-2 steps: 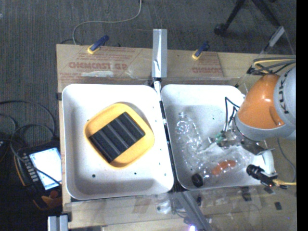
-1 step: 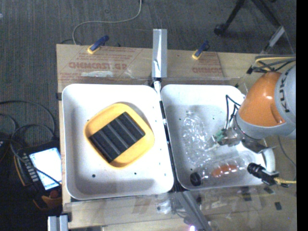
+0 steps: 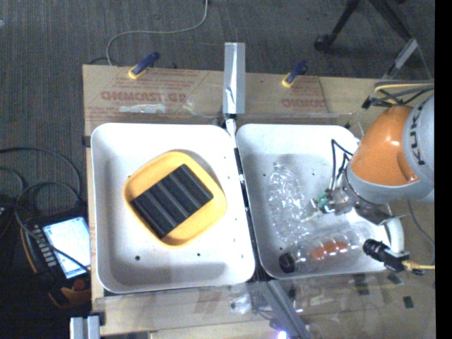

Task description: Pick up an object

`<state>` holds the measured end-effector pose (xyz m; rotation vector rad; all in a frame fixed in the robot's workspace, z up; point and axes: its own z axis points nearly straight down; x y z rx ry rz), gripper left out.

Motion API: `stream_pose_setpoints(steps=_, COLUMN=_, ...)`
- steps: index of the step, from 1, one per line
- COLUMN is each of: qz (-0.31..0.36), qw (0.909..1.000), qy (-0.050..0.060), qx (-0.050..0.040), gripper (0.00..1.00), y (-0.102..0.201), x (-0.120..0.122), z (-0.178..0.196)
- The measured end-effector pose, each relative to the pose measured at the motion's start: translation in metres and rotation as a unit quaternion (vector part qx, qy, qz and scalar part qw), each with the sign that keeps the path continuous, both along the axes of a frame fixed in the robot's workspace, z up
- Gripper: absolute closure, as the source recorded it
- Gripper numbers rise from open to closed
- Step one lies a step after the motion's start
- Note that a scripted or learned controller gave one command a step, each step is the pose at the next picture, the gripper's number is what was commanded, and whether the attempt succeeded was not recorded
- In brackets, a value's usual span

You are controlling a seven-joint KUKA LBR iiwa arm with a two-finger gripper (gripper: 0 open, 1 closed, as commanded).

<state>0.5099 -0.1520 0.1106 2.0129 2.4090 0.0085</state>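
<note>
Yellow with a black ribbed centre, the flat object [image 3: 176,197] lies alone in your left bin [image 3: 113,147]. In your right bin [image 3: 304,136], crumpled clear plastic [image 3: 286,196] rests beside a clear bottle [image 3: 321,251] lying on its side. Your gripper [image 3: 332,200] sits just above that bottle; you cannot tell how its jaws stand.

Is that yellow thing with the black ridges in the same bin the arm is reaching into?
No, the yellow object lies in the left bin, while the arm hangs over the right bin.
</note>
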Motion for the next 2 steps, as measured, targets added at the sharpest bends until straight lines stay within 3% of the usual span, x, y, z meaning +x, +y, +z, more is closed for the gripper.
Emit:
stream_pose_setpoints(steps=1, qz=0.008, qw=0.9999, qy=-0.005, qx=-0.0028, gripper=0.0, y=0.009, x=0.083, z=-0.014)
stream_pose_setpoints(steps=2, qz=0.065, qw=0.9979, qy=-0.005, qx=-0.0049, gripper=0.0, y=0.045, x=0.136, z=-0.016)
